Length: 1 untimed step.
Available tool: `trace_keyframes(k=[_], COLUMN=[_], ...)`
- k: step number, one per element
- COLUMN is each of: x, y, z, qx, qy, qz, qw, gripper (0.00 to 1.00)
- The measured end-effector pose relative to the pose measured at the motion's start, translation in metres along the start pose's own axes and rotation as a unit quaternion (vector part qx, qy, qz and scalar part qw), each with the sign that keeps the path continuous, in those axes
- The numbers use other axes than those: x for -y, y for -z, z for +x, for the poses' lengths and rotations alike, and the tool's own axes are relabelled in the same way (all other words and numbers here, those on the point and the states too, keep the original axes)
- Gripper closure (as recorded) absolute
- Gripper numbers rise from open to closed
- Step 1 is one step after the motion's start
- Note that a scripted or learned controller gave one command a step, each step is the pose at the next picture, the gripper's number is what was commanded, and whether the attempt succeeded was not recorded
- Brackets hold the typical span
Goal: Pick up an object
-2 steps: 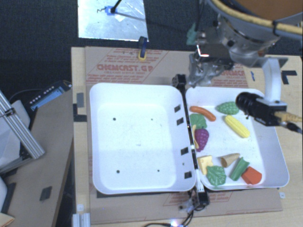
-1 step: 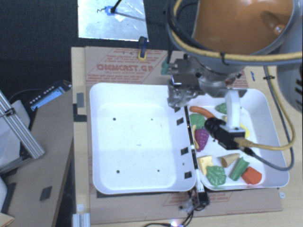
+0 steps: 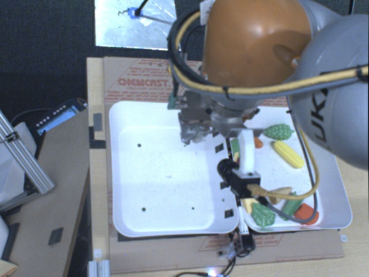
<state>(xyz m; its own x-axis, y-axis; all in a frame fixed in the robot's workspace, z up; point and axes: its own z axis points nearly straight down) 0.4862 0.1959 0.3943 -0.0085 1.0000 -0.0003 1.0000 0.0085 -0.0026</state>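
1. Arm (image 3: 259,39) looming across the top and right of the frame, orange dome hiding most of the wrist.
2. Pincer (image 3: 193,133) low over the upper right part of the left bin (image 3: 132,172); whether apart or together cannot be told, blurred and partly hidden by the wrist.
3. Nothing seen clamped in it.
4. Candidate things all in the right bin (image 3: 340,206), right of centre: a yellow corn cob (image 3: 287,153), a green bumpy piece (image 3: 278,132) just above it, a green leafy piece (image 3: 263,214) and an orange-red piece (image 3: 306,213) near the lower edge.
5. Likely light, stiff plastic toy food with smooth, somewhat slippery skins; not fragile.
6. Corn cob probably easiest: lying apart from its neighbours, best taken across its narrow middle rather than along its length.
7. Lower pieces crowded by cable (image 3: 271,196), so harder to close on cleanly.
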Motion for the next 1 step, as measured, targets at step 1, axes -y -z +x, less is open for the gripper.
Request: trace_keyframes(k=[1], x=[0.0000], y=[0.1500], z=[0.0311], qx=[-0.005], qy=[0.000], qz=[-0.010], qw=[0.9999], gripper=[1.00])
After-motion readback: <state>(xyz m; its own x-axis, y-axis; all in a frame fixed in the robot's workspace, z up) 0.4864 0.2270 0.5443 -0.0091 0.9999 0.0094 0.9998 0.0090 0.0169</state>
